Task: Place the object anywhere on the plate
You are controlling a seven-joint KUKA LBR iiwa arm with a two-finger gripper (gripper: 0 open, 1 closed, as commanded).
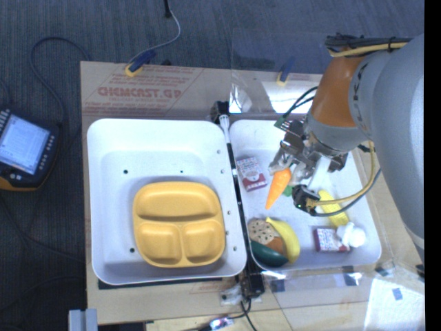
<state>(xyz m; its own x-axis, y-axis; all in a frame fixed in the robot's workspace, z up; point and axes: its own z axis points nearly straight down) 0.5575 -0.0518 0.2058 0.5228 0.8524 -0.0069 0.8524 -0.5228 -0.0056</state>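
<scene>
Tool [288, 165] over right bin [358, 254], fingers closed on toy carrot's [277, 187] top; carrot hangs tilted just below tool. Yellow divided plate [179, 223] in left bin [110, 150], well left of tool.

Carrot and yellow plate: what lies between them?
In the camera view, between the carrot and the yellow plate lie a small red-and-white packet, the bins' adjoining rims, and bare white floor of the left bin.

Banana [290, 238], cookie [260, 231], handheld screen [23, 147]
</scene>
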